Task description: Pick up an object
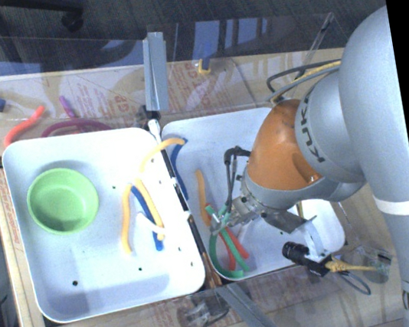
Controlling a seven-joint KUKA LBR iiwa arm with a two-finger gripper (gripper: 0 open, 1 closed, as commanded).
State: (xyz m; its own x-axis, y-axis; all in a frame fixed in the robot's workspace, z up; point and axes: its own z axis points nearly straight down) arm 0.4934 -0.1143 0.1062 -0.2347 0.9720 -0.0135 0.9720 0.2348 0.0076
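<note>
The right bin (pixel 244 122) holds a thin orange stick (pixel 201 189) near its left wall, with a green loop (pixel 219 254) and a red loop (pixel 239 254) at its front left corner. My gripper (pixel 226 219) is low over the upper ends of these loops, just right of the orange stick. The orange-banded wrist hides most of the bin's middle and right. Nothing is visibly lifted off the bin floor.
The left bin (pixel 95 297) holds a green bowl (pixel 63 199), a yellow strip (pixel 128 220) and a blue strip (pixel 148 207). Another yellow strip (pixel 153 155) arches over the divider between the bins. An orange piece (pixel 23 125) and a magenta cable (pixel 74 127) lie behind the left bin.
</note>
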